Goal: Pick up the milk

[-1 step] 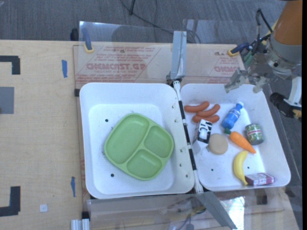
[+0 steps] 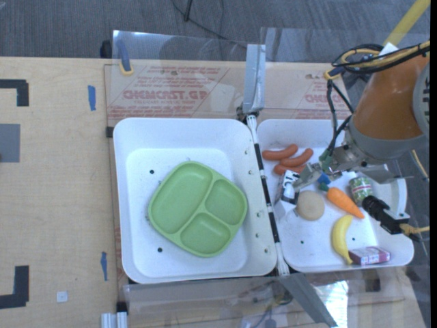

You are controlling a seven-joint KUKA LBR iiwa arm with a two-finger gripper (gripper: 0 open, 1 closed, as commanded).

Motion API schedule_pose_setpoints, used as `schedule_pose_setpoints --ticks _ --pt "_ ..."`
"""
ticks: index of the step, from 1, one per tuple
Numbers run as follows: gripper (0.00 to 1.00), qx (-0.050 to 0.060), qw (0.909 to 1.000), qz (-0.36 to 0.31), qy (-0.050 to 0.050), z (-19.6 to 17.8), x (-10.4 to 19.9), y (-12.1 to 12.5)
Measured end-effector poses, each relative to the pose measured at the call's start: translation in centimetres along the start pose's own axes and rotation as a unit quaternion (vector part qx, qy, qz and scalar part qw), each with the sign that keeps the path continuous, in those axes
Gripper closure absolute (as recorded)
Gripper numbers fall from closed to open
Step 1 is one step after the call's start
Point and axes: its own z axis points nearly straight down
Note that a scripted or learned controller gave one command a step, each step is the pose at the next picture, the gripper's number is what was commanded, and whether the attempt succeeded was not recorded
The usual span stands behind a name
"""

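The milk (image 2: pixel 290 186), a small white carton with black markings, lies in the right bin (image 2: pixel 396 248) near its left wall, just below two sausages (image 2: pixel 289 156). My gripper (image 2: pixel 316 175) hangs low over the bin, right beside the carton on its right and seemingly touching its upper corner. The grey and orange arm (image 2: pixel 386 108) comes down from the upper right and hides part of the bin behind it. Nothing can be seen held in the gripper.
The right bin also holds a round beige item (image 2: pixel 311 206), a carrot (image 2: pixel 345 203), a banana (image 2: pixel 340 236), a pink box (image 2: pixel 369 255) and a green can (image 2: pixel 360 187). The left bin (image 2: pixel 136 149) holds a green divided plate (image 2: pixel 198 208).
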Motion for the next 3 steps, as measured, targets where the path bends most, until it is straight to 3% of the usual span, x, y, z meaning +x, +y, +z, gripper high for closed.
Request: schedule_pose_setpoints --ticks 1,2,3 --pt "0.00 -0.014 0.9995 -0.028 -0.003 7.3 -1.8 1.8" --pt "1.00 -0.019 0.9995 -0.027 -0.003 5.9 -1.9 2.1" --pt "0.00 -0.018 0.9995 -0.027 -0.004 6.0 -1.9 2.0"
